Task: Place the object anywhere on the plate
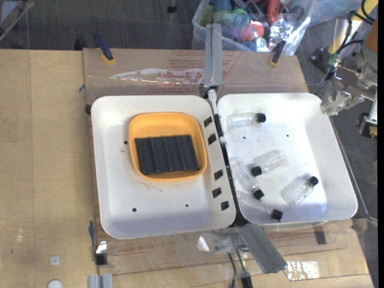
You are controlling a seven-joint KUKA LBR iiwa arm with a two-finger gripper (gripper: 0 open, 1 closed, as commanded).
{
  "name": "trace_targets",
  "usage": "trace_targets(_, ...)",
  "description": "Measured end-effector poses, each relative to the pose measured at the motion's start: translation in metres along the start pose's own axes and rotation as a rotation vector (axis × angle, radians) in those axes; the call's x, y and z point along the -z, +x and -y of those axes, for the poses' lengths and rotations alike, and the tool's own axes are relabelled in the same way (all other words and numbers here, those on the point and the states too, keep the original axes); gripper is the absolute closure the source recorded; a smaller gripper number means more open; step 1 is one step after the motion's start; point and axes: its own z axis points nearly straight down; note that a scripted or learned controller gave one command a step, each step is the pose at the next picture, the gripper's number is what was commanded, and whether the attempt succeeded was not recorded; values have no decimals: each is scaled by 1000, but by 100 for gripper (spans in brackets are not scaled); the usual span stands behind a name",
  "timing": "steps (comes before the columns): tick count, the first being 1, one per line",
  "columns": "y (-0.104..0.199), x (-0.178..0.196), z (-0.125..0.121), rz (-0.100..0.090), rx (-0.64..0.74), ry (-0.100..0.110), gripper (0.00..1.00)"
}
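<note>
Clear plastic, capped in black: from my remote seat that is how the small bottles look, near see-through against the white right bin [336, 161]. I count five in the camera view. My gripper [337, 98] sits at the far right, just outside that bin's upper right corner, blurred, and I cannot tell how it is set. The nearest bottle [246, 119] lies down and to its left, on its side, cap pointing toward the gripper. Further down lie a second [267, 162], a third [247, 180], a fourth [299, 189] and a faint fifth [261, 210]. Well left of the gripper, in the left bin [114, 203], rests the orange plate [167, 125], bearing a dark ribbed block [166, 153].
</note>
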Motion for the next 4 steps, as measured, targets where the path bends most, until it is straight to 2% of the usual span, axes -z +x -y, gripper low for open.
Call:
trace_targets(1, 0, -5, -31, 0, 170, -1, 100)
trace_targets(3, -9, 142, -36, 1, 689, -5, 100)
trace_targets(4, -12, 184, -38, 1, 799, -5, 100)
